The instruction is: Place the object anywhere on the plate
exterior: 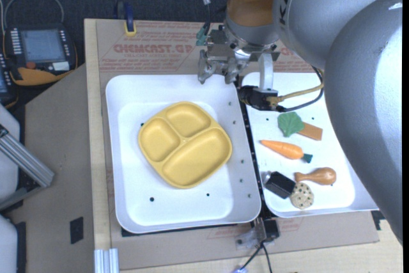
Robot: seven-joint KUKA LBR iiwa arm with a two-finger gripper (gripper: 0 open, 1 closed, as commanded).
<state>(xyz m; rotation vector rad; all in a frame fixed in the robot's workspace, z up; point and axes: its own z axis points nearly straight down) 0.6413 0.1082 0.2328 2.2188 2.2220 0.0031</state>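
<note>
Below end effector (216, 73) | plate (185, 144) | left bin (121, 137)

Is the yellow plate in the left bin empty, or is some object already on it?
Empty: all three compartments of the yellow plate show bare yellow surface.

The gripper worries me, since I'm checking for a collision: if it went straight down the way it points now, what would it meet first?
Probably the left bin, at its far rim or the bare floor just inside it. The gripper hangs behind the yellow divided plate. Depth is hard to judge from this slanted view.
</note>
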